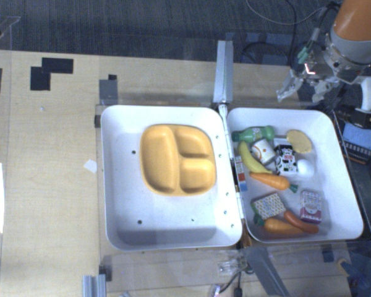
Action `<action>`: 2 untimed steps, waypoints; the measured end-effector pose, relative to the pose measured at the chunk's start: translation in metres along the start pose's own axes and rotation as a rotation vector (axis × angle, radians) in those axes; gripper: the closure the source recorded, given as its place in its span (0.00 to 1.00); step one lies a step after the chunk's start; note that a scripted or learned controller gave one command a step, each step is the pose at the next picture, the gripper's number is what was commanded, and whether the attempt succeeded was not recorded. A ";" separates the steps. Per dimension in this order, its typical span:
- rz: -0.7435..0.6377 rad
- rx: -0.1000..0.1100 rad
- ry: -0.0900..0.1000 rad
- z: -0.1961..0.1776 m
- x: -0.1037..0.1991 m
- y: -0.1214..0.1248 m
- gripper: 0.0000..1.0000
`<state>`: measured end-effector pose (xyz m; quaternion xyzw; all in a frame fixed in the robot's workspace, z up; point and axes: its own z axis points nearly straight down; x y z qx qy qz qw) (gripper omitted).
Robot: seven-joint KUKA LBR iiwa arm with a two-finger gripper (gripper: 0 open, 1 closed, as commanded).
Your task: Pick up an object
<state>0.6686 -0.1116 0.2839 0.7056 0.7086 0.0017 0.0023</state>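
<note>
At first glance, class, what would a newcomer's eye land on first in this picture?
The yellow divided tray stands out, lying alone in the middle of the left bin. Next comes the colourful heap in the right bin: a banana, two carrots, a green bottle and small cartons. The gripper hangs above that bin's far edge, beneath the arm's orange band.

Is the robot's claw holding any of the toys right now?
No. The gripper hangs open above the right bin's far edge, with nothing between its fingers. The toys lie in the bin.
</note>
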 end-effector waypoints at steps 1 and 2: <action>0.129 0.000 0.001 -0.009 0.019 0.001 0.00; 0.048 -0.003 0.001 0.171 0.019 -0.012 0.00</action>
